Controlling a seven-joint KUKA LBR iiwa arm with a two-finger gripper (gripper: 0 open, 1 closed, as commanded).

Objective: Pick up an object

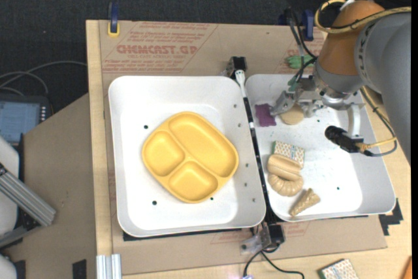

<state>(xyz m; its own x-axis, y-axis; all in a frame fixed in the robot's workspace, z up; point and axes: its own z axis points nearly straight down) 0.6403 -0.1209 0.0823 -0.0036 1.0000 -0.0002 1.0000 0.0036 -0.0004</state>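
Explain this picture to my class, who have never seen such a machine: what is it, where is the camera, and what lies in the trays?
One camera looks down at a slant on a bench. The grey arm with an orange band is a robot reaching in from the right. Its end effector hangs low over the right bin, by a purple piece and a round beige item; whether it grips anything is unclear. Nearer lie toy foods: a hot dog, a cone. The left bin holds a yellow divided plate.
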